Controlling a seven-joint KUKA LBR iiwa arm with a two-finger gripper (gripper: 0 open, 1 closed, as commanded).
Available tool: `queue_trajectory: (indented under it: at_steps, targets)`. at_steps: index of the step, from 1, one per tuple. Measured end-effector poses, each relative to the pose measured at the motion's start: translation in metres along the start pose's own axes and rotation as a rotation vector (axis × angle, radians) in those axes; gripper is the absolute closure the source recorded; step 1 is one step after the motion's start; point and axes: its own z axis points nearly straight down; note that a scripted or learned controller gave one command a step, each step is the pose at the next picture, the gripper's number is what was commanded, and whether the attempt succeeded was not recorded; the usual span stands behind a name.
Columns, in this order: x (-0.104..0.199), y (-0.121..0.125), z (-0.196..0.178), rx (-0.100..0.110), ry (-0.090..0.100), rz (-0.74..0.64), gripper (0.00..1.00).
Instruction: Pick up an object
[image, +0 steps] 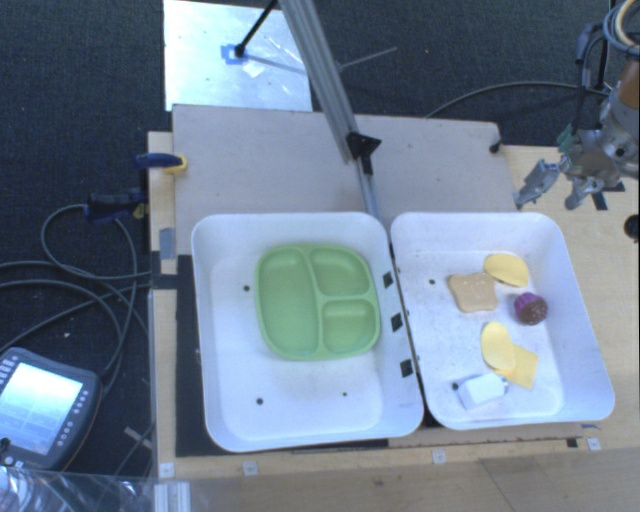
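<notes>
Nearest the camera, at the front of the right bin (575, 300), lies a small white block (483, 389), touching the corner of a yellow wedge (520, 367).

Up at the far right, the gripper (558, 187) hangs above the bench just beyond that bin's back rim, its two fingers (532, 186) spread wide with nothing between them. Just inside the rim sits a yellow oval piece (507, 268), then a tan square like toast (472, 292), a dark purple ball (531, 308) and a second yellow piece (496, 343) resting against the wedge. The left bin (225, 400) carries a green divided plate (318, 302).

Judging by this, the reach has not begun. The next move calls for choosing one piece, bringing the spread fingers over it and descending squarely. The ball or the toast, each lying apart from its neighbours, looks the easier target.
</notes>
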Motion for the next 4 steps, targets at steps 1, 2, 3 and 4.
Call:
queue_trajectory:
  at_steps: [1,2,3,4]
  targets:
    - [0.000,0.000,0.000,0.000,-0.001,-0.001,0.00]
    - [-0.005,-0.001,0.042,0.003,0.000,0.005,0.00]
    - [0.002,-0.006,0.088,0.004,0.001,0.005,0.00]
    - [0.012,-0.008,0.137,0.004,0.001,0.002,0.00]
